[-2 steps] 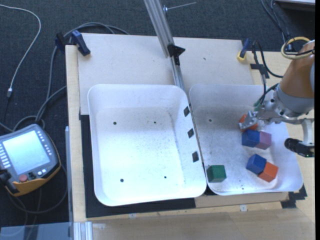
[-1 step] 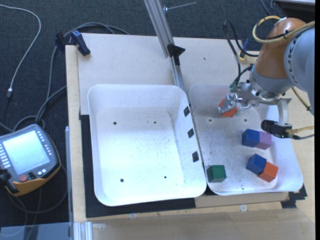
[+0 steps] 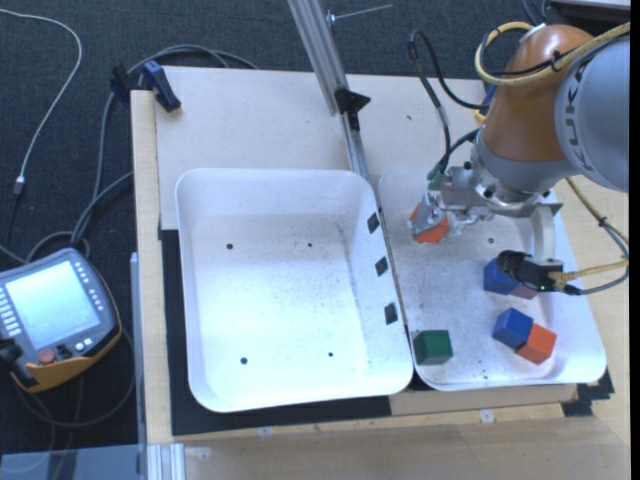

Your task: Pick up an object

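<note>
Orange block (image 3: 430, 233) sits pinched between the fingers of the claw (image 3: 433, 222), which is clenched on it over the far left part of the right bin (image 3: 455, 298), close to the wall it shares with the left bin (image 3: 192, 203). The arm (image 3: 545, 98) comes in from the right and bends down over the bin, its orange band above the wrist and the claw pointing down and a little to the left. On the grey casing at the right edge, part of the KUKA lettering can be read.

Nearer the camera than the claw, a green cube (image 3: 433, 346) lies by the bin's front left corner. To the claw's right and slightly nearer lies a blue block (image 3: 497, 276); farther toward the front right, a blue cube (image 3: 512, 326) touches an orange-red cube (image 3: 539, 344).

Both white bins rest on a pale wooden bench (image 3: 250, 118) with a dark mat under the front. An aluminium post (image 3: 315, 38) rises behind the claw. Far to its left, on dark carpet, lies a teach pendant (image 3: 50, 313) with a grey screen.
</note>
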You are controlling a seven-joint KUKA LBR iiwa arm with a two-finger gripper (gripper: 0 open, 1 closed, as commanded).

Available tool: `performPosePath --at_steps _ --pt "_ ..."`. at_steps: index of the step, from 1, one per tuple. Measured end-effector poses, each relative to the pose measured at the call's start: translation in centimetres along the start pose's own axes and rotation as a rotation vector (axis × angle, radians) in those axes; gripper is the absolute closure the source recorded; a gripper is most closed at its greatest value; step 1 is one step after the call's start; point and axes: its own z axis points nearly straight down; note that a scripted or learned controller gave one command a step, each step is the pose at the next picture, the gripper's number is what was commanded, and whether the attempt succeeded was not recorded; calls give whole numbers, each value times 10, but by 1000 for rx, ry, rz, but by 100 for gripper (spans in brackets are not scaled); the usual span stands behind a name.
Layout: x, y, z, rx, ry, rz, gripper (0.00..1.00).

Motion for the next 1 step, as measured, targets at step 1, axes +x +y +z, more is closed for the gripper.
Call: performPosePath --at_steps 1 --pt "82 -12 4 6 -1 -1 100"
